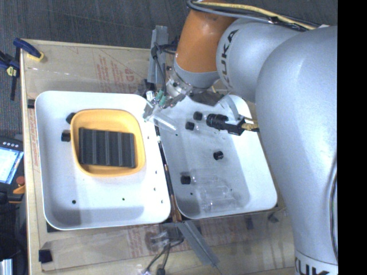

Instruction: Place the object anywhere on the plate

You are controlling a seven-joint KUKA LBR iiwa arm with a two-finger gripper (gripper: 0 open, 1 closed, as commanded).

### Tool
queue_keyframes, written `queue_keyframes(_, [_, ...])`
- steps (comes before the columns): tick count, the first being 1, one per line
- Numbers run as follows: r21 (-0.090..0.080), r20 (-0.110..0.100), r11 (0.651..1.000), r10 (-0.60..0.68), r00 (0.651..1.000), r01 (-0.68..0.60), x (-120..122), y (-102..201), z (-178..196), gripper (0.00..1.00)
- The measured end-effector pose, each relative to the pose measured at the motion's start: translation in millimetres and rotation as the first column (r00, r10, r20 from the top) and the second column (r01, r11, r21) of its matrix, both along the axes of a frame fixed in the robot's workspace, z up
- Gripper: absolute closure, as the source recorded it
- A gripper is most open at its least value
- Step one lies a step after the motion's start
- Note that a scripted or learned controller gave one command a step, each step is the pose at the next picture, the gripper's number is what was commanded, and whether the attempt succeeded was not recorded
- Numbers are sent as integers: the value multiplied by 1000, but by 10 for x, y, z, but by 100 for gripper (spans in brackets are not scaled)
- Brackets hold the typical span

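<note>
A yellow plate [106,119] with a dark ridged middle lies in the left bin [57,211]. My gripper [153,106] hangs over the back left corner of the right bin [261,193], close to the wall between the two bins. It is just right of the plate's back right edge. Several small black pieces lie in the right bin: one [198,116] close behind the gripper, one [218,154] mid-bin, one [185,179] toward the front left. Whether the gripper holds anything is too small to tell.
A clear plastic item [217,192] lies at the front of the right bin. Two small black things [65,136] sit by the plate's left edge in the left bin. The big grey arm [287,96] covers the right side of the bench.
</note>
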State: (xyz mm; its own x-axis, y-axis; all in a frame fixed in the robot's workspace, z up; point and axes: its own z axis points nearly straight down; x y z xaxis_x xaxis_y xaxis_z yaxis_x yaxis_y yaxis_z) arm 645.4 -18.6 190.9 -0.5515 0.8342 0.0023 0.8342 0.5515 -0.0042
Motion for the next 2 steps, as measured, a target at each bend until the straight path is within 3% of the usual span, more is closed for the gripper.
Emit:
queue_keyframes(1, [1,1,989,148,989,-148,-193,205,6,100])
queue_keyframes(2, [0,1,989,148,989,-148,-193,203,7,0])
